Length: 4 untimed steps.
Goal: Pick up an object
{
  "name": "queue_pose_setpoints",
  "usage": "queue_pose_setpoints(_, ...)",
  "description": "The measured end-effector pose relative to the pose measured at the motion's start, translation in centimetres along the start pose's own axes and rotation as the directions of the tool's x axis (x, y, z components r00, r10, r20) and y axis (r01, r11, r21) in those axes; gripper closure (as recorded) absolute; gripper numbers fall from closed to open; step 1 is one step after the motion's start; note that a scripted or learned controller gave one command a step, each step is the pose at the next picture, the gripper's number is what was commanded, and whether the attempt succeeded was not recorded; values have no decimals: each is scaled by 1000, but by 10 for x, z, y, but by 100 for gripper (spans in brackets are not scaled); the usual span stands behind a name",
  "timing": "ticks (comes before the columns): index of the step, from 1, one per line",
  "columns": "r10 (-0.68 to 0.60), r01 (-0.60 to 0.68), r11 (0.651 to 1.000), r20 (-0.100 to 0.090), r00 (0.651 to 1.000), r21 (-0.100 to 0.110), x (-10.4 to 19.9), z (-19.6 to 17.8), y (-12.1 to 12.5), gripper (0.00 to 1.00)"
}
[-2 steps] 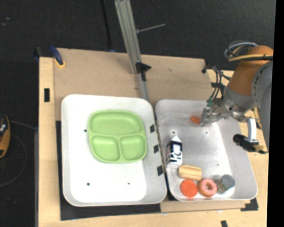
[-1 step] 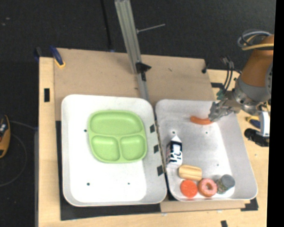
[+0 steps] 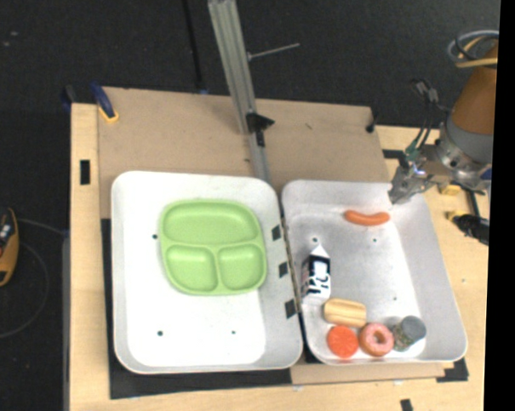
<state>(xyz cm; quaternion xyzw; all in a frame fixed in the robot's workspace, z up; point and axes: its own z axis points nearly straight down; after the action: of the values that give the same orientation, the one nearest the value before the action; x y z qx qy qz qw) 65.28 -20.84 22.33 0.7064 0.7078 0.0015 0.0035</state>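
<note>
Currently left bin point(image 3: 132, 340) holds green divided plate point(image 3: 213, 246); right bin point(image 3: 445, 289) has milk carton point(image 3: 319, 275), bun point(image 3: 345, 311), donut point(image 3: 376, 339), hot dog point(image 3: 366, 217). Gripper point(image 3: 403, 191) just right of hot dog, finger state unreadable. Suggest centring over sausage, straddling its width.

I see the tan bench point(image 3: 192, 134) carrying two shallow white bins side by side, touching along their inner edges: the left bin point(image 3: 133, 323) and the right bin point(image 3: 433, 276). A grey metal post point(image 3: 237, 80) rises behind them.
</note>
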Motion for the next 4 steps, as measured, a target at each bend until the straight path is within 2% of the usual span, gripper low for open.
queue_pose_setpoints(1, 0, 0, 1000, -1, 1000, 2, -2, -25, 1, 100)
queue_pose_setpoints(3, -3, 3, 1000, -3, 1000, 7, 100, -8, -40, 100)
queue_pose_setpoints(4, -4, 4, 1000, -3, 1000, 6, 153, -11, -46, 100)
